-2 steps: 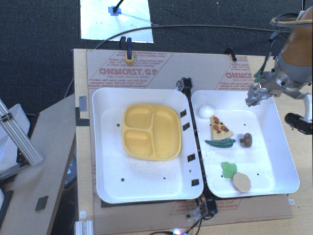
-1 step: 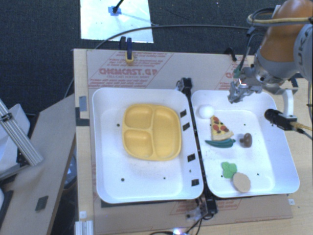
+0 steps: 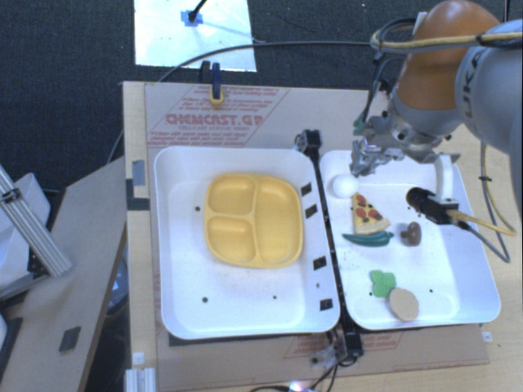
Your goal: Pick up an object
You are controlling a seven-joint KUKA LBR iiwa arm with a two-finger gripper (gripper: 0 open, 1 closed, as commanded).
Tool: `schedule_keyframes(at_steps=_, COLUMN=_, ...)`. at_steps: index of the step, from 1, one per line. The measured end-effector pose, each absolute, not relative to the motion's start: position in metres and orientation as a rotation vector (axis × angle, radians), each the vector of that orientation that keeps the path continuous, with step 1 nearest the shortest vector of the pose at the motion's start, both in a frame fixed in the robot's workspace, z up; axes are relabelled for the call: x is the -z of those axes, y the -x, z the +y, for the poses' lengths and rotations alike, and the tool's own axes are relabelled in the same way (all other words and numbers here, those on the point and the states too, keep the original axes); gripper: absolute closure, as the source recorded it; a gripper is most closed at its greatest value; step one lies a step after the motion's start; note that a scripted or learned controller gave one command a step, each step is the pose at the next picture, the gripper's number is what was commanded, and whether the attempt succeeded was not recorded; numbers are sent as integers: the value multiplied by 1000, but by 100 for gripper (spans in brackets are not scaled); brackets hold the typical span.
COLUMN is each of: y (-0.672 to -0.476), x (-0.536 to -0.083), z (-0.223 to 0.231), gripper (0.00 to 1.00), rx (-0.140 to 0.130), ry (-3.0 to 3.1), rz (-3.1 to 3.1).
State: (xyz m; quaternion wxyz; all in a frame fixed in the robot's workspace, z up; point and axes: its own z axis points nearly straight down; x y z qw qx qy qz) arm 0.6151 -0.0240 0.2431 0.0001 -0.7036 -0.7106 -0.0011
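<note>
The left bin (image 3: 176, 300) holds a yellow divided plate (image 3: 253, 219), lying flat near its middle. In the right bin (image 3: 462, 280), a white ball (image 3: 343, 186) sits by the back left corner. My gripper (image 3: 362, 166) hangs just behind and right of it; I cannot tell whether it is open or closed. Nearer the front lie a toy pizza slice (image 3: 368, 213), a green pepper (image 3: 368, 238), a green leafy piece (image 3: 382, 282), a tan disc (image 3: 403, 304) and a small brown lump (image 3: 411, 233).

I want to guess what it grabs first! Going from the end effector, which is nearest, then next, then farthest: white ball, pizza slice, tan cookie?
From the end effector, in the right bin:
1. white ball, just beside it, far-left part.
2. pizza slice, toward the middle.
3. tan cookie, by the near edge.
</note>
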Motion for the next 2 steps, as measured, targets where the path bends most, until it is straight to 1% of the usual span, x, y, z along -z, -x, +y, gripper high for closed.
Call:
schedule_keyframes(at_steps=1, y=-619, x=-232, z=22, gripper=100, rx=2, ry=2212, rz=-2231)
schedule_keyframes(at_steps=2, y=-613, x=-224, z=68, gripper=100, rx=2, ry=2211, rz=-2231)
